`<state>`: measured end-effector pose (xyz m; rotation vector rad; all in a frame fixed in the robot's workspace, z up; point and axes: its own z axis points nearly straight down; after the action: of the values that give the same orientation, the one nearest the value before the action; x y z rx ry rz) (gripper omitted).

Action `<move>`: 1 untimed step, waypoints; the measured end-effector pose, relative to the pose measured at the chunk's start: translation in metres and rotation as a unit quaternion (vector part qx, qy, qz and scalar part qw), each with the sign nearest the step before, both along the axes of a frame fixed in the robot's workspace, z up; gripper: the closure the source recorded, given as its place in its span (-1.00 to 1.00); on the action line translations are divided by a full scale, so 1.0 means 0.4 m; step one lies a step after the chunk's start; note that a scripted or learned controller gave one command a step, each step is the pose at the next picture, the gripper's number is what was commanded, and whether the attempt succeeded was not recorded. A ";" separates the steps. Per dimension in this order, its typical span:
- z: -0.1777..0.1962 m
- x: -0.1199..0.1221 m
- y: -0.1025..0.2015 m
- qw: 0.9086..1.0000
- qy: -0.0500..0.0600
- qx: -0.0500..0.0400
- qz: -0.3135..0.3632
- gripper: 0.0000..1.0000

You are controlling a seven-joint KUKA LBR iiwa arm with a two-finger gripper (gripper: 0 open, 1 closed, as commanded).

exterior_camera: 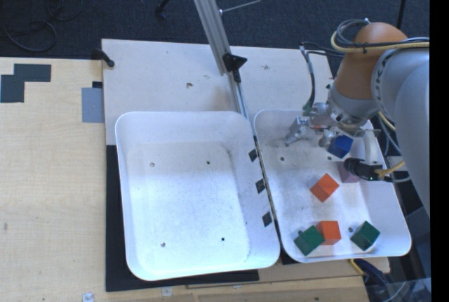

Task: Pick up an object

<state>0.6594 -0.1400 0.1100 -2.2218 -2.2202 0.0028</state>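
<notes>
- Camera view: gripper (298, 132) low over the right bin (280, 181) — fingers apparently spread, gripping nothing.
- Blue block (341, 146) beside the wrist; orange cube (324, 187) nearer the bin's middle.

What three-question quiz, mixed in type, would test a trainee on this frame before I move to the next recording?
1. True or false: all the blocks lie in the right bin.
2. Which block sits nearest the gripper? A) the blue block B) the far green block C) the lower orange block
3. Fill in: the near green block touches an ______ block.

Key: 1 true; the left bin holds none. 2 A. 3 orange; the other orange block lies apart, mid-bin.
</notes>
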 end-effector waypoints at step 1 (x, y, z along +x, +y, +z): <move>-0.048 -0.157 -0.039 1.000 0.001 0.001 -0.001 -1.00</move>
<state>0.5968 -0.1555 0.0906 -2.2225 -2.2152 0.0036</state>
